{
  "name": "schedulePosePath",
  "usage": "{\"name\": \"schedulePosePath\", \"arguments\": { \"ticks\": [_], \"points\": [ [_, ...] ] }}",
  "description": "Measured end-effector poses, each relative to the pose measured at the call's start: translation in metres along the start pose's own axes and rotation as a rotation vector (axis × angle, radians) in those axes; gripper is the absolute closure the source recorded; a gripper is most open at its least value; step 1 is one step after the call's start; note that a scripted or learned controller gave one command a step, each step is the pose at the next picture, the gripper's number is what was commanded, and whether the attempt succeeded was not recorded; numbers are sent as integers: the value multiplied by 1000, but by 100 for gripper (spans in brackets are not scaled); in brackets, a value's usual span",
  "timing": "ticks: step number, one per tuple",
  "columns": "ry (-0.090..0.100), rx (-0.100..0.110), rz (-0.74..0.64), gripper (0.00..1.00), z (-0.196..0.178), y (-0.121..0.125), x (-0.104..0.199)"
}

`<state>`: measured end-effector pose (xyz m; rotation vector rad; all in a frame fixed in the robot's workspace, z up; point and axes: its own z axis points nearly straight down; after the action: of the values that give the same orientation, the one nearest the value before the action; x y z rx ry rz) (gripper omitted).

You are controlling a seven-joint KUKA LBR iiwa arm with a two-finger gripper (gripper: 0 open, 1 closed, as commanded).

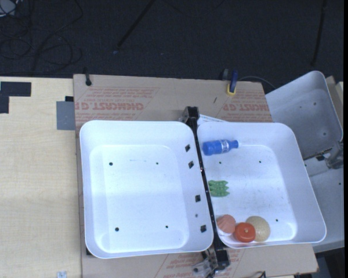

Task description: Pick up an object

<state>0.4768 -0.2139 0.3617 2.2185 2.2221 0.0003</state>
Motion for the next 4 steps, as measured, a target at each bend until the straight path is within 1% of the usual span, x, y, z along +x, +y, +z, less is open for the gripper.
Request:
{"name": "schedulePosePath", "arguments": {
  "ticks": [1, 2, 3, 4],
  "points": [
    [2, 5, 2, 100, 32, -1, 1],
    [0, 0, 0, 100, 1, -1, 0],
    [2, 5, 2, 100, 28, -1, 1],
    [0, 0, 0, 100, -5, -1, 0]
  ]
}}
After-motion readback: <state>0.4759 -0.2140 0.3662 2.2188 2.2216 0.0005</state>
